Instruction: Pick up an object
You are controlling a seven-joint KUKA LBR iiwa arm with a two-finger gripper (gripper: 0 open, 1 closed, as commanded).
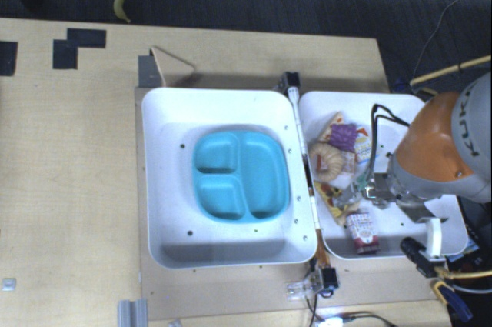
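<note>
Reaching into the right bin (453, 237), the pincer (367, 189) hovers over the snack packets (340, 151); can't tell if it's spread or pinching. Approach step, I'd judge; next needs descent onto one packet. Blue tray (241, 174) in left bin.

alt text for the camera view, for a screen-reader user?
Overhead view of a grey arm with an orange band reaching from the right into the right white bin, its gripper low among a pile of small packaged items. The left white bin holds a blue divided tray; both bins sit on a tan bench.
</note>
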